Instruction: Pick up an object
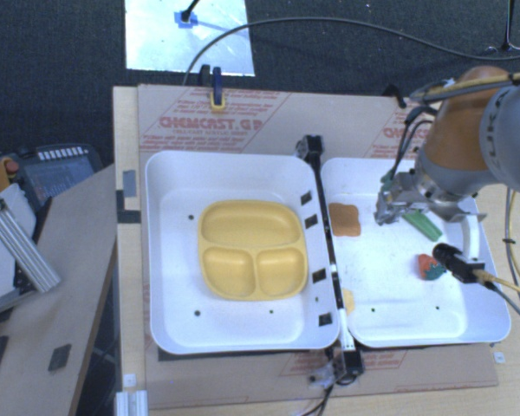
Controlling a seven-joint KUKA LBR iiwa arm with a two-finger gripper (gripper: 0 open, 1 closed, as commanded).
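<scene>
Your end effector (388,211) hangs low over the right bin (390,332), in its upper middle part, with the grey arm (494,137) and its orange band (455,124) reaching in from the right above it. You cannot tell from this slanted view whether it is spread or closed, nor whether anything sits in it (the wrist body and cables crowd that spot). Just beside it, on its right, you have a green stick-shaped object (424,225) lying at a slant on the bin floor, its upper end tucked close under the wrist. To its left, near the divider between the bins, lies a flat orange-brown object (345,219), apart from the end effector. Lower right in the same bin you will see a small red and teal object (431,268), partly covered by a black attachment (458,263) with a yellow cable that juts across it. A small pale yellow object (348,301) rests at the bin's left edge, touching the divider. In the left bin (169,319) you have a yellow compartment plate (251,250) lying flat near the middle, with one wide section at the top and two smaller ones below. Both bins sit side by side on a board on the desk (78,232), and a shiny metal sheet (189,22) lies on the dark floor beyond them.
</scene>
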